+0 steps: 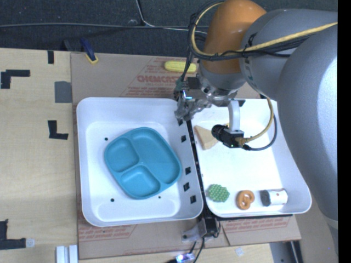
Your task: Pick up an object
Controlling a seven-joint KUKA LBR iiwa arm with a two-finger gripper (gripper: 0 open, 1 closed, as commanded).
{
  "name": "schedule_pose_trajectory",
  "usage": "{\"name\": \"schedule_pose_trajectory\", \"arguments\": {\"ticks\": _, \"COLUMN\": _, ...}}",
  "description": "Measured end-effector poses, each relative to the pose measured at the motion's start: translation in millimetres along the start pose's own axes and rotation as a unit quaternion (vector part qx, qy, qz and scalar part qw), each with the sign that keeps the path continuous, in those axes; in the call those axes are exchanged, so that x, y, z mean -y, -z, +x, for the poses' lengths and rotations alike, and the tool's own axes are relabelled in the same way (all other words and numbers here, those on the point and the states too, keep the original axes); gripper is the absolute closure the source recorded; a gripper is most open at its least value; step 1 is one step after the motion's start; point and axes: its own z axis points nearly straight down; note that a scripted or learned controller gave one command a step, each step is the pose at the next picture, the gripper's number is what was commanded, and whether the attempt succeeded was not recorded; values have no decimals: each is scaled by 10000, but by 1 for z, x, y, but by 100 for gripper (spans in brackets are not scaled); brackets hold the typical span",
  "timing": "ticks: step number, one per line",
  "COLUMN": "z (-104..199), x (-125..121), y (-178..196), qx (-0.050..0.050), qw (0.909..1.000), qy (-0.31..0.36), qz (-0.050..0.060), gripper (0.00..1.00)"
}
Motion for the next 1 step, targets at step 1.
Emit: {"name": "schedule_pose_trajectory", "arguments": {"ticks": 1, "z": 47, "x": -14, "y": -15, "qx": 10, "qw": 10000, "qy": -12, "qz": 2, "gripper": 100}}
